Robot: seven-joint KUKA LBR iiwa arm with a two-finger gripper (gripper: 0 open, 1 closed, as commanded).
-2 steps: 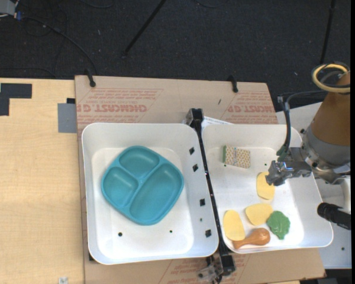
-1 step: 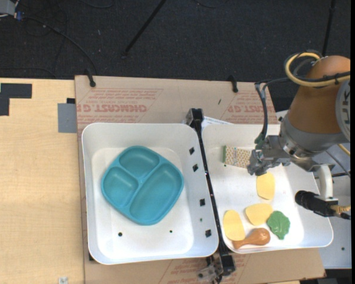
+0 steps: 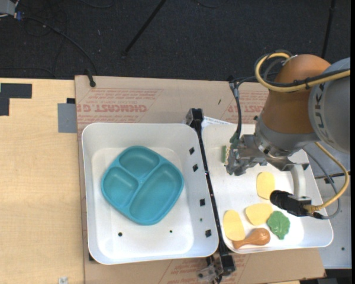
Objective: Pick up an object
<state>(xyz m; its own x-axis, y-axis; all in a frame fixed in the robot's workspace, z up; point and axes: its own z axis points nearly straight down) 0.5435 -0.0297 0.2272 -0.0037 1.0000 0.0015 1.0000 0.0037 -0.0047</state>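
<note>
The right bin (image 3: 319,236) holds several small items. A yellow piece (image 3: 265,185) lies in its middle, and two more yellow pieces (image 3: 258,213) (image 3: 234,223) lie nearer the front. A green leafy item (image 3: 278,224) and an orange-brown pear-shaped item (image 3: 252,238) sit at the front. A small green object (image 3: 223,154) rests against the bin's left wall. My gripper (image 3: 238,161) hangs low over the back left part of this bin, just right of the small green object and up-left of the middle yellow piece. I see nothing held in it.
The left bin (image 3: 94,152) holds a teal divided plate (image 3: 142,184). A raised divider with black clips (image 3: 200,176) separates the two bins. A black cylinder with a yellow cable (image 3: 289,203) hangs from the arm over the right bin.
</note>
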